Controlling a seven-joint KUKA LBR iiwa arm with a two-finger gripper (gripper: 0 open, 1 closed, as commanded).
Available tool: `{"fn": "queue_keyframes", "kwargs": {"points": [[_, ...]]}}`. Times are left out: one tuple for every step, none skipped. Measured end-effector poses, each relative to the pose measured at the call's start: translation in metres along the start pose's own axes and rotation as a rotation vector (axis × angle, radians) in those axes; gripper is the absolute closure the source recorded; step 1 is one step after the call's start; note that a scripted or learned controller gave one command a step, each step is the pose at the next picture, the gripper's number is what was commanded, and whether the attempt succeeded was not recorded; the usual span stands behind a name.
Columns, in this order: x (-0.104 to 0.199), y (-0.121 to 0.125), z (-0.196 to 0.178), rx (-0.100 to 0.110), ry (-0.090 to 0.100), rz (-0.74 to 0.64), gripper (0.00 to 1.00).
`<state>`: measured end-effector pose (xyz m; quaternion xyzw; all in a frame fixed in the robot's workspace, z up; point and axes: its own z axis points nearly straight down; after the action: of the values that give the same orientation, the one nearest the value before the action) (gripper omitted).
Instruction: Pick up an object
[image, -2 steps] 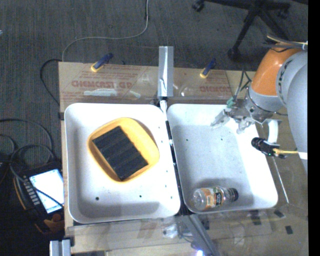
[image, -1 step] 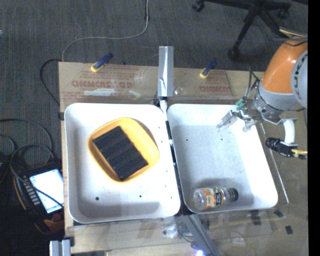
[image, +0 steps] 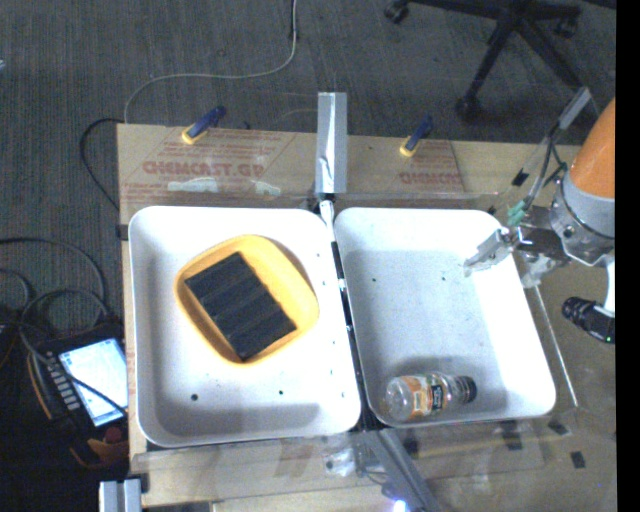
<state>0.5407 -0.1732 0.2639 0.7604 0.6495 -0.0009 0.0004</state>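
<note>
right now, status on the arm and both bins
Gripper over the right bin's far right edge, nothing held. Clear bottle lying on its side at that bin's near wall. Yellow dish with black pad in the left bin.

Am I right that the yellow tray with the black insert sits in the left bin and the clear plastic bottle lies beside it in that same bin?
Not quite. The camera view shows the plastic bottle lying in the right bin, near its front edge. The yellow tray with the black insert does sit in the left bin.
</note>
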Motion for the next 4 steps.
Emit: {"fn": "queue_keyframes", "kwargs": {"points": [[0.097, -0.035, -0.057, 0.000, 0.002, 0.062, 0.00], [0.097, -0.035, -0.057, 0.000, 0.001, 0.062, 0.00], [0.042, -0.054, -0.046, -0.002, 0.000, -0.419, 0.00], [0.052, -0.037, -0.082, -0.004, -0.001, -0.616, 0.00]]}}
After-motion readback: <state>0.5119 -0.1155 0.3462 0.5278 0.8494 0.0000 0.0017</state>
